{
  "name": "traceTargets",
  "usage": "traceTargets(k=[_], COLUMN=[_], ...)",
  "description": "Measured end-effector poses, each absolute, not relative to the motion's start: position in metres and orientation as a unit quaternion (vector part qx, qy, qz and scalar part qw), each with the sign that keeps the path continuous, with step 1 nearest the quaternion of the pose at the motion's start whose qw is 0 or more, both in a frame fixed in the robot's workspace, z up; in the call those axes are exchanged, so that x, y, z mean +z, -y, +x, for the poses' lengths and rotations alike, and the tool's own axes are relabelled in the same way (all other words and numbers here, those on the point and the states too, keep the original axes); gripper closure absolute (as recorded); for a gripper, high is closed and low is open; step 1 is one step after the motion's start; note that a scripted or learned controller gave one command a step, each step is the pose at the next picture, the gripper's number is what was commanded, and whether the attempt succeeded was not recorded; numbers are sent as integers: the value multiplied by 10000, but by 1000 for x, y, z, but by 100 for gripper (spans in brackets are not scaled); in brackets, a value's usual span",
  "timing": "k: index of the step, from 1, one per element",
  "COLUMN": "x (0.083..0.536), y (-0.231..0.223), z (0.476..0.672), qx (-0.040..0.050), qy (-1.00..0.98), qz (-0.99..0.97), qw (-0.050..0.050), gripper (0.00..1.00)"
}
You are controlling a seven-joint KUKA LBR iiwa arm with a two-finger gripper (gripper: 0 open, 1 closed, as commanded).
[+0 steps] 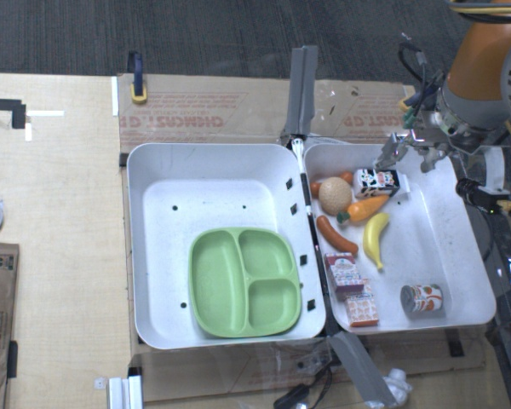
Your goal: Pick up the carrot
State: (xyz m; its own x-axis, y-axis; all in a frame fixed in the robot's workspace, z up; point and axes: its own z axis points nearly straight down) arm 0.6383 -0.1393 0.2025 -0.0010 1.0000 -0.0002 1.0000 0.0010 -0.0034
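Orange and grey, the arm [481,66] leans in from the right, over the far corner of the right bin [460,254]. Its pincer [398,152] hangs just above a small black and white carton [380,181]. If the pincer is apart or together, one cannot tell.

The carrot [368,207] lies in the right bin, just below that carton and touching the round tan ball [335,195]. A yellow banana [375,239] sits close under the carrot. A red sausage [336,235] lies beside them, and two small red boxes [353,290] rest near the front wall. A little can [422,298] lies on its side in the front corner.

The left bin [153,245] holds a green plate [245,281] with three parts.

Red writing runs upside down on the brown cardboard [204,113] on the desk [51,220], too faint to read for sure.
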Motion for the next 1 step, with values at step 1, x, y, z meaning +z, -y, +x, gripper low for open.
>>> traceTargets(k=[1], x=[143], y=[179], z=[615], qx=[10], qy=[7169], qz=[-6972], qw=[2], gripper=[0])
